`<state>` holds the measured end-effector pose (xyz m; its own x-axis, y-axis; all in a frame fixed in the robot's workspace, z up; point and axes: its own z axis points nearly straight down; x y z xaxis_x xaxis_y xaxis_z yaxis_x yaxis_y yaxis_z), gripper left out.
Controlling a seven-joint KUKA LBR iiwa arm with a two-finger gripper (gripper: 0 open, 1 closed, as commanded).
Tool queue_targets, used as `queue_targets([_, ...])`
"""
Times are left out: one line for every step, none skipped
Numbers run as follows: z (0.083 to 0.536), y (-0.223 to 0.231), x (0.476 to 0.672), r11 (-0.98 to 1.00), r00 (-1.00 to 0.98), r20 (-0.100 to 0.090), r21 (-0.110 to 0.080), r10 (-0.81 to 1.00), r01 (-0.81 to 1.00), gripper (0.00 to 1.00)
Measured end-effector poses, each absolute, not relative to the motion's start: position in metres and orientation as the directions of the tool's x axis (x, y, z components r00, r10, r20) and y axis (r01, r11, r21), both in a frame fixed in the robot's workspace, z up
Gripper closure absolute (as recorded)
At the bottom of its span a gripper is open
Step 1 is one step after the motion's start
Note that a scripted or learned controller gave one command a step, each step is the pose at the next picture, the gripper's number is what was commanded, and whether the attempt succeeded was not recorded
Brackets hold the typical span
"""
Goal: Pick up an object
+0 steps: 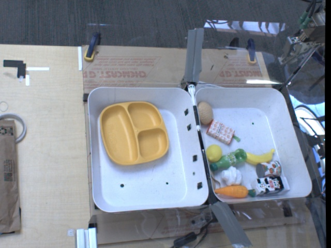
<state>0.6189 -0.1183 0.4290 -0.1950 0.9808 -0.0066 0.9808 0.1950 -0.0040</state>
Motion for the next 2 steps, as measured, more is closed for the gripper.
queue_targets([0.4373,-0.1185,0.62,0.196,-0.196,-0.009,-0.005,0.981,0.981,1.0])
queue_targets([0.4453,-0.1187,0.6212,0.197,-0.197,-0.011,-0.006,0.98,0.98,1.0])
